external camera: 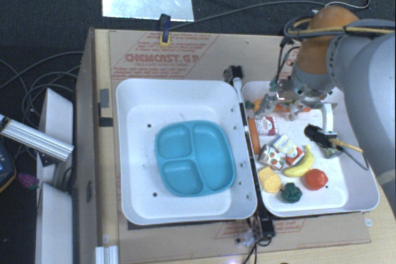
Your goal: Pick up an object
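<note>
My gripper (283, 103) hangs over the far end of the right bin (359, 190), reaching in from the right. Just below it lies a white and red carton (266, 125), with an orange stick-shaped toy (253, 135) along the bin's left wall. Nearer the front lie a second small carton (280, 152), a yellow banana (301, 163), a red tomato (315, 178), a yellow lump (269, 180) and a green broccoli piece (291, 193). A small orange thing (284, 107) shows right at the gripper, partly hidden. I see nothing clearly held.
The left bin (136, 108) holds a blue divided plate (195, 156). A black clamp (234, 75) sits where the two bins meet at the far edge. Cardboard (161, 55) lies under both bins, and the arm's bulk covers the right bin's far right corner.
</note>
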